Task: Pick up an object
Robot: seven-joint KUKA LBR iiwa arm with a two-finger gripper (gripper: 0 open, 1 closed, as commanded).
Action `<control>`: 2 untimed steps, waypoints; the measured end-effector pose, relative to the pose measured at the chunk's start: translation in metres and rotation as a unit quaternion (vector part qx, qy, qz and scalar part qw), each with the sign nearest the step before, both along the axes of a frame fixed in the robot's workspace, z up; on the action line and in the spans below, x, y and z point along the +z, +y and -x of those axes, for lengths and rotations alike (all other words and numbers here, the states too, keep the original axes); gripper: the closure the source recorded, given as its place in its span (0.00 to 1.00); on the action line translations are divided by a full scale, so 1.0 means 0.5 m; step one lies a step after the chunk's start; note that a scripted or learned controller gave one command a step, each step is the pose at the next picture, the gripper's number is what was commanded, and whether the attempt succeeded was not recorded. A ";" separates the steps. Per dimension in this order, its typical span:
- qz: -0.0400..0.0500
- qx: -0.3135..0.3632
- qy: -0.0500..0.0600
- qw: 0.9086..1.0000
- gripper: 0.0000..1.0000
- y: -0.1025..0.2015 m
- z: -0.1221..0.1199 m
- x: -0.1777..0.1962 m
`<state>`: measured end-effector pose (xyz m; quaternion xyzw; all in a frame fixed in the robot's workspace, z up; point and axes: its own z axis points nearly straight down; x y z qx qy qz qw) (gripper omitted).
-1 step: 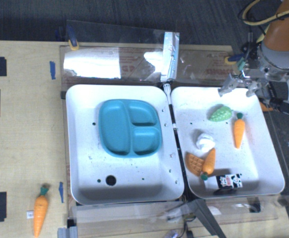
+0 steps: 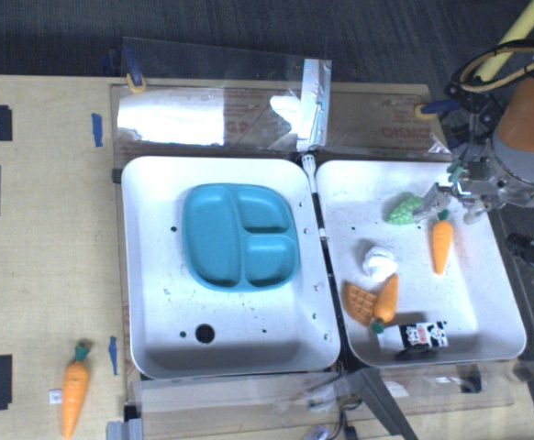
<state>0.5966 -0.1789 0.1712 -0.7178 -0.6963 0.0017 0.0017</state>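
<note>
Two white bins sit side by side on my tabletop [image 2: 38, 246]. Biggest is the left bin [image 2: 148, 200], carrying a blue tray [image 2: 241, 236] and a small black disc [image 2: 204, 334]. The right bin [image 2: 487, 310] carries my targets: a carrot [image 2: 441, 244] near the far right, a green piece [image 2: 401, 212] just left of it, a white lump [image 2: 378, 263], a waffle [image 2: 359, 302] with a second carrot [image 2: 385, 301] lying over it, and a black-and-white carton [image 2: 423, 335] at the near wall. A third carrot [image 2: 74, 386] lies out on the tabletop, well apart.

My tool [image 2: 451, 196] hangs just above the first carrot's top, close to the bin's far right corner. I cannot tell how wide it stands.

I judge the risks so: the carrot is round and tapered, so it may roll or squirt out; the green piece lies close enough to get nudged or pinched along; and the bin wall beside me could catch my tool on descent.
</note>
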 end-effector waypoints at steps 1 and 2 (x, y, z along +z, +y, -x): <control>0.001 0.045 -0.004 0.999 0.00 -0.013 0.002 -0.141; 0.001 0.043 -0.004 0.999 0.00 -0.025 -0.043 -0.106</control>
